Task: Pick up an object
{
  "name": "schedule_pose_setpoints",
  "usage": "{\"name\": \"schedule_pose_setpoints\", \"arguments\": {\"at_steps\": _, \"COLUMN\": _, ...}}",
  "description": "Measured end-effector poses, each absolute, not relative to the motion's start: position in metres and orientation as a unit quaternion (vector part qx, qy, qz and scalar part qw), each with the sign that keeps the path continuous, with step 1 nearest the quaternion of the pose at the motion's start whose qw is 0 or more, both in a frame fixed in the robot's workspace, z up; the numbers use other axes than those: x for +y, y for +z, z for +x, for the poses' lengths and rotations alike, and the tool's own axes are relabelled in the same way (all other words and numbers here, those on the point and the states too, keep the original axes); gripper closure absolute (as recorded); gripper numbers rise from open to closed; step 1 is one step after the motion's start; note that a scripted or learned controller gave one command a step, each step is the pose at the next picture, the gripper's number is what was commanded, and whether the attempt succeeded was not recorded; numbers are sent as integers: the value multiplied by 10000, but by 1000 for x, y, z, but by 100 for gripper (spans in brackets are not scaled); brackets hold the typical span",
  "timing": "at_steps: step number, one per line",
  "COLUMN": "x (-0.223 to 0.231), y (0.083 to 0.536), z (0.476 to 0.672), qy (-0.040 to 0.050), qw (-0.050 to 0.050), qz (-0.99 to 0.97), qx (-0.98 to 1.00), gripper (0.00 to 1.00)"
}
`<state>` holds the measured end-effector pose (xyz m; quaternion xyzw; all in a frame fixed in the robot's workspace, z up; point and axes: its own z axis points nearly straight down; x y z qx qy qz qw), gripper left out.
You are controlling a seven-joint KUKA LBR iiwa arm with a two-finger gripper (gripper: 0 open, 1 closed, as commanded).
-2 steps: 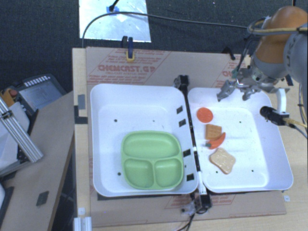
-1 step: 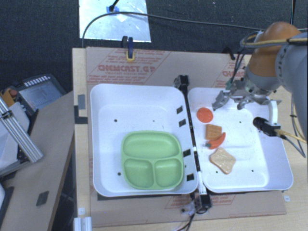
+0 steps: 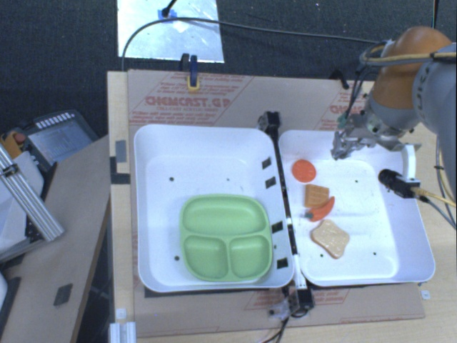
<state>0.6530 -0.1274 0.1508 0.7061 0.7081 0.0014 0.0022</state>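
Right now, from the one camera above the bench, my gripper (image 3: 345, 148) hangs over the far edge of the right bin (image 3: 400, 263), fingers pointing down; how wide they stand I cannot tell, and nothing shows between them. Toward that bin's left wall lie an orange-red round slice (image 3: 304, 170), a tan cracker-like piece (image 3: 317, 194) touching a red-orange wedge (image 3: 324, 209), and a toast-shaped piece (image 3: 330, 238) nearer the front. A green divided plate (image 3: 225, 236) sits at the left bin's (image 3: 164, 156) near edge.
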Motion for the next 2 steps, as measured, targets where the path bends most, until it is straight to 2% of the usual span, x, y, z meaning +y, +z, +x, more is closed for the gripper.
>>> {"name": "schedule_pose_setpoints", "arguments": {"at_steps": 1, "x": -124, "y": 214, "z": 650, "qy": 24, "qw": 31, "qz": 7056, "qx": 7086, "gripper": 100}}
{"name": "schedule_pose_setpoints", "arguments": {"at_steps": 2, "x": -124, "y": 258, "z": 651, "qy": 16, "qw": 22, "qz": 7054, "qx": 7088, "gripper": 100}}
